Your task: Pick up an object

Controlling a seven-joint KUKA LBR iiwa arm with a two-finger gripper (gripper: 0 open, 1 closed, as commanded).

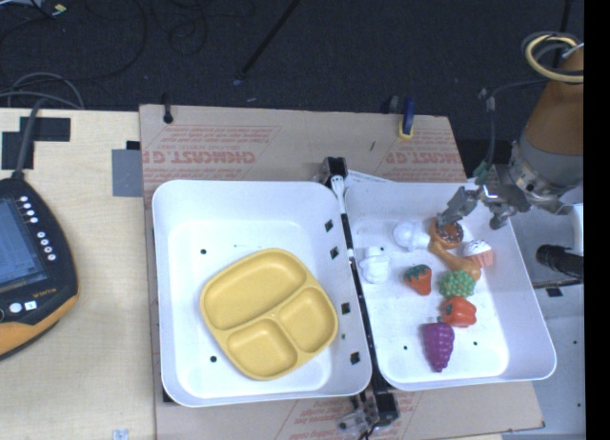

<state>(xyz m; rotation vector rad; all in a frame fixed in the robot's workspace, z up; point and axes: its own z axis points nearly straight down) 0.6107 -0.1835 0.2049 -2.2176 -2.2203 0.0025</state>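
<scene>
In the right bin [534, 333], nearest the camera, purple grapes [437, 344] are seen, then a red pepper [458, 310], green grapes [457, 283] and a strawberry [418, 279]. Farther back an orange toy [448, 237] lies just below the gripper [476, 205], whose fingers are spread apart (nothing is held between them). A yellow divided plate [269, 312] rests in the left bin [191, 238].

Upside-down red "CHEMCAST" print on the cardboard sheet [286, 148] under the bins.
</scene>
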